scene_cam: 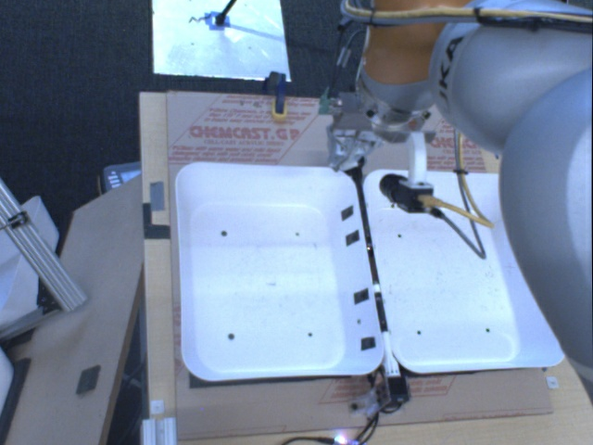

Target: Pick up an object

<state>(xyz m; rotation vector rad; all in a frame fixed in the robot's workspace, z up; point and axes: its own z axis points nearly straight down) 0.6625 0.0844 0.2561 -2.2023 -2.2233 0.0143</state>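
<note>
A grey robot arm (519, 91) with an orange band (417, 7) above its wrist reaches in from the right over a pale board printed with red lettering (232, 133), which bears two shallow white plastic bins side by side, the left bin (269, 276) and the right bin (454, 295). A shiny square panel (220, 26) lies flat at the back of the bench. The metal two-finger gripper (346, 160) hangs low at the far end of the seam where the two bins meet, just over the back right corner of the left bin. From this angle I cannot tell whether it is open or closed, nor whether it has hold of anything. Which object it is meant to lift I cannot tell either: the marks on both white floors are small dark dots (224, 235) in a regular pattern, likely fixings rather than loose goods. Any pick would probably turn on travel away from the back rim, since both floors lie toward the near side from the gripper. Small black clips (351, 238) line the seam, and a blue-and-yellow clamp (276, 95) grips the board's back edge.
</note>
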